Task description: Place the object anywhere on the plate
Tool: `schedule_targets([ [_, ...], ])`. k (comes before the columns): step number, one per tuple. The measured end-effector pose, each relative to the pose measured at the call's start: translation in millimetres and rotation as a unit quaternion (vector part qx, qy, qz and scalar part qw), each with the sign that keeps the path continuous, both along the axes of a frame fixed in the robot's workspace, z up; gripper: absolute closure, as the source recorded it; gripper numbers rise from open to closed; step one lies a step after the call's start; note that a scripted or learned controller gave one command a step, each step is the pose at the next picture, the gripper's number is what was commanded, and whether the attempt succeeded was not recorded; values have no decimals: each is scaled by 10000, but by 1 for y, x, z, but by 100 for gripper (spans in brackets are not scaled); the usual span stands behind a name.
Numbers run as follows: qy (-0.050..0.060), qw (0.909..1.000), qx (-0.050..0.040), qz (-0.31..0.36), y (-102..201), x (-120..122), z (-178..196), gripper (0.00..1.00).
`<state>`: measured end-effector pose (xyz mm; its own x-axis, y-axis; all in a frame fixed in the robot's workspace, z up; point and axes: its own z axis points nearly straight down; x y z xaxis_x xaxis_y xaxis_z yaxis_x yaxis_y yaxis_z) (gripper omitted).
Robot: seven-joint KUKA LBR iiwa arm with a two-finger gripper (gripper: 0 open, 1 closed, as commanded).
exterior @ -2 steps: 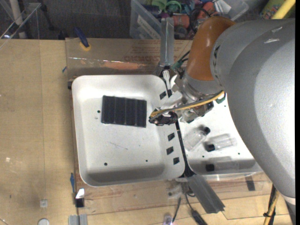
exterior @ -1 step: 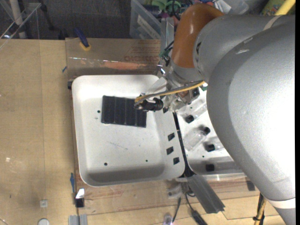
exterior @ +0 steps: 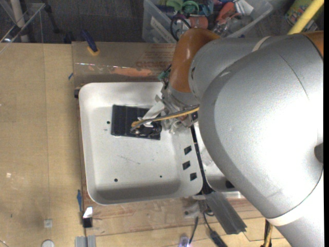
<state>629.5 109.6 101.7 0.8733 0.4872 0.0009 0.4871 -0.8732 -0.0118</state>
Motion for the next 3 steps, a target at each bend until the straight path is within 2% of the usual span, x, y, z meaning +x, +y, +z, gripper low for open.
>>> schedule_targets([
  [1, -50, 9979, -25, -641, 33, -48, -12, 100],
  [2, -64, 9979, -26, 638, 103, -81, -11, 100],
  [3, -75, 9979, -24, 645, 104, -81, -11, 0],
])
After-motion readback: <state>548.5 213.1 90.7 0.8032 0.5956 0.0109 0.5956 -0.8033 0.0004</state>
